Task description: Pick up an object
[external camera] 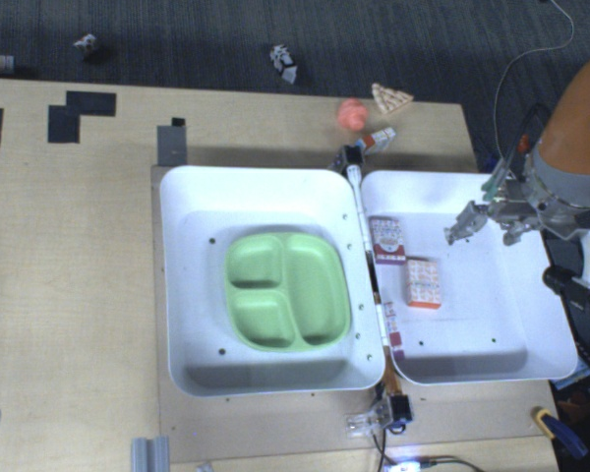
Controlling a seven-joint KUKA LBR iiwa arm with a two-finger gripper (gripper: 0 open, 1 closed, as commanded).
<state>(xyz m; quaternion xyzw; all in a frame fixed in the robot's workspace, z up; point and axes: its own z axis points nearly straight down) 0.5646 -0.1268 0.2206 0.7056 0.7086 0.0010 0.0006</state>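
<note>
The right bin (511,342) holds two small flat boxes. One, red and white (385,237), lies by the bin's left wall. The other, orange and white (423,283), lies just right of it and nearer the front. My gripper (487,229) hangs over the right bin's back right part, to the right of both boxes and apart from them. Its two fingers stand open with nothing between them. In the left bin (192,264) lies a green divided plate (285,290).
On the bench behind the bins lie a pink ball (352,114), a wedge-shaped toy (391,97) and a small tube (378,141). A grey bracket (171,144) stands at the left bin's back corner. Cables and clips sit at the front between the bins (383,419).
</note>
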